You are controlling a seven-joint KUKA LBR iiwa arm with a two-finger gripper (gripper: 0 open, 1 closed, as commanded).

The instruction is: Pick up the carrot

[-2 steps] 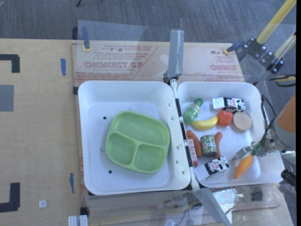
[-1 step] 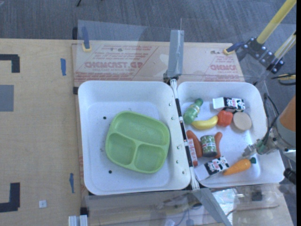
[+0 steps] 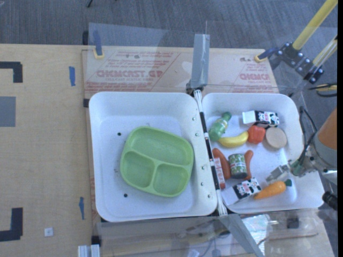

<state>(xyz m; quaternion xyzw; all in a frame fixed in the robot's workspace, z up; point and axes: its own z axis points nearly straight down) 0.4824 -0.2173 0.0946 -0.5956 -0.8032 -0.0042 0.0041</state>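
The carrot (image 3: 269, 190) is orange with a small green tip. It lies flat near the front right corner of the right bin (image 3: 305, 197), pointing left. My gripper (image 3: 285, 171) hangs just above and behind it, close to its green end, at the bin's right side. The arm comes in from the right edge. Nothing shows as held in the gripper.
The right bin also holds a black-and-white carton (image 3: 246, 188) touching the carrot's left tip, a green can (image 3: 237, 165), a red sausage (image 3: 221, 163), a banana (image 3: 234, 140), a green bottle (image 3: 220, 125), a tomato (image 3: 256, 134) and a beige disc (image 3: 276, 138). A green divided plate (image 3: 156, 160) sits in the left bin.
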